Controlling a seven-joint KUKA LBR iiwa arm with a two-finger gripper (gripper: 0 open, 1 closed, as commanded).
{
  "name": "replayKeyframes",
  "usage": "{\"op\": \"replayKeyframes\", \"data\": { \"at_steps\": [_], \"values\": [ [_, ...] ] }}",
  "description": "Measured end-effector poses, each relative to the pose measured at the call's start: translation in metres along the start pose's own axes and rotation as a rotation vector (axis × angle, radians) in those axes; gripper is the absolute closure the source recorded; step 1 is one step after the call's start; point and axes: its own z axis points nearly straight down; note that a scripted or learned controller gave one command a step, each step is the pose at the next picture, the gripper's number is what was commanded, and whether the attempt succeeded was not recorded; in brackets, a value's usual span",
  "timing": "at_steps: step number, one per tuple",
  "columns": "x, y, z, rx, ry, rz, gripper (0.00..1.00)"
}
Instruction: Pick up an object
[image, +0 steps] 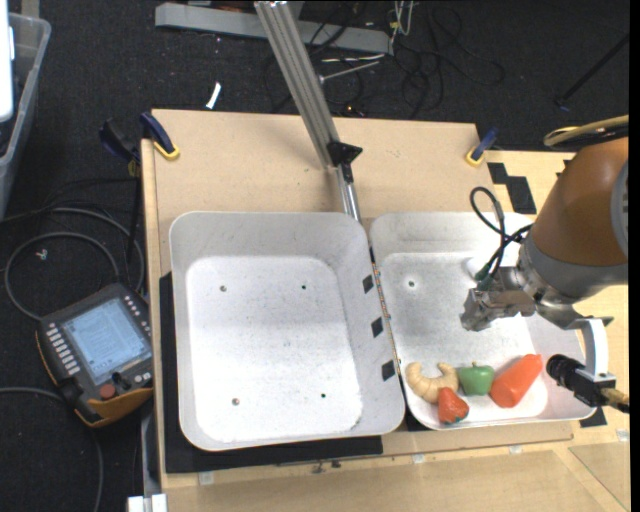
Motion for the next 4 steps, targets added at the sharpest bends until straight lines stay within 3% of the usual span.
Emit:
{"op": "replayKeyframes", "data": {
  "at_steps": [1,4],
  "values": [
    [-0.001,0.010,-0.060,-0.002,-0.001,-0.001,1.00],
    [0.163,0.061,-0.021,0.004,0.003,-0.006,1.00]
  ]
}}
